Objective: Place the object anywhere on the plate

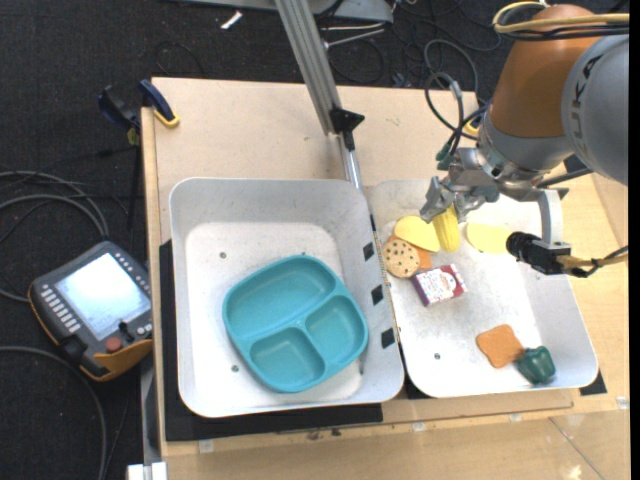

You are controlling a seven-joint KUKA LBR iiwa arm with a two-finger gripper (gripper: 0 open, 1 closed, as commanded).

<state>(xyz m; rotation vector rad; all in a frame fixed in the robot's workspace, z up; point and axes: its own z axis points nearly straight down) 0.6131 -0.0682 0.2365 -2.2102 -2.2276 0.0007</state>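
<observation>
A teal divided plate [295, 323] lies in the left white bin [200, 218]. My gripper [448, 211] is low over the back of the right bin [560, 308], well to the right of the plate. Its fingers [433, 204] are shut on the top end of a yellow corn cob [448, 234], which hangs down from them. The cob's lower end is at a flat yellow piece [412, 232], and I cannot tell whether it still touches the bin floor.
The right bin also holds a spotted cookie [402, 259], a maroon packet [439, 284], a pale yellow slice [487, 236], an orange toast piece [499, 345] and a green pepper [536, 365]. A metal pole [312, 53] rises behind the bins.
</observation>
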